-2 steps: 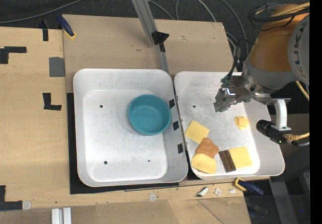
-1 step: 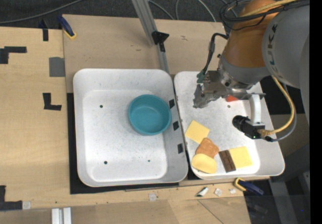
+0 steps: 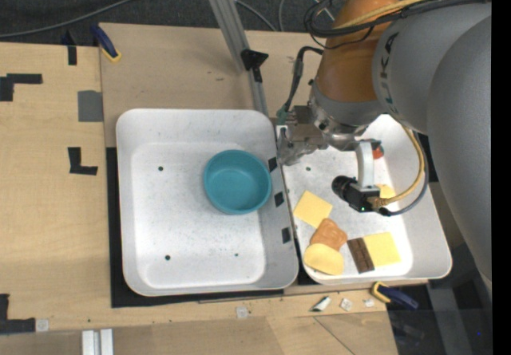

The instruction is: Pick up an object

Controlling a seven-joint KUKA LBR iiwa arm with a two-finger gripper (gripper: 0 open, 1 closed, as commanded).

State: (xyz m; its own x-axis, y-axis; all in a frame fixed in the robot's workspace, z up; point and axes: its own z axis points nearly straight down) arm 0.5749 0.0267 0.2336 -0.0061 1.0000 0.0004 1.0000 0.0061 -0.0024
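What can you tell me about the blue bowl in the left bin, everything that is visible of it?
The blue bowl is a round, teal-blue bowl with a smooth, plastic-looking surface. It stands upright with its opening upward, and nothing lies inside it. It rests on the floor of the left bin, toward that bin's right side, near the wall next to the other bin. Only the bin floor touches it; the arm is apart from it.

**Two bins, side by side**

A bowl sat in the left bin. In the right bin, several small food pieces lay clustered at the near end, with the gripper over the far end.
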